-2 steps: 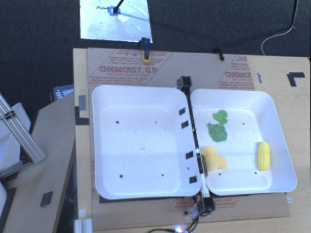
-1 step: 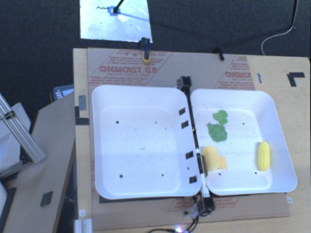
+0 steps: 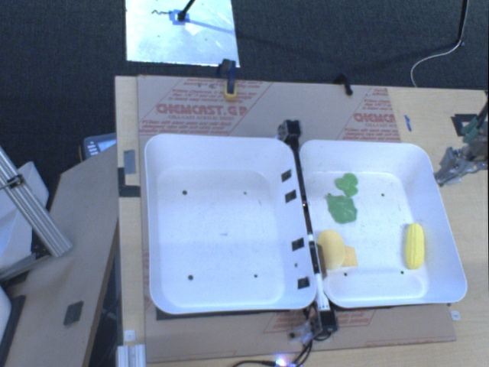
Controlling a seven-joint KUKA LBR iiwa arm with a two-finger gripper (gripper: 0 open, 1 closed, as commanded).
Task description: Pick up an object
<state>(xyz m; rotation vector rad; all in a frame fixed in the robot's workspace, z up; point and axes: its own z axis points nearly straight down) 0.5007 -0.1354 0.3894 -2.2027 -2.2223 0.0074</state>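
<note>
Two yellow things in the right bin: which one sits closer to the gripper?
The corn, lying alone by the bin's right wall, on the side where the gripper hangs. The other yellow piece lies against the left wall, below the green pieces.

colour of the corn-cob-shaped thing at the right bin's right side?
Yellow corn-cob-shaped toy, seen in the camera view.

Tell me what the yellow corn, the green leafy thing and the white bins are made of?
The small yellow corn cob looks like moulded toy plastic: even colour, smooth shape. The flat green leafy piece seems to be soft plastic or rubber, matte and floppy-looking, though that is uncertain. The two shallow white bins look like thin formed plastic, with rounded corners and a slight sheen.
</note>
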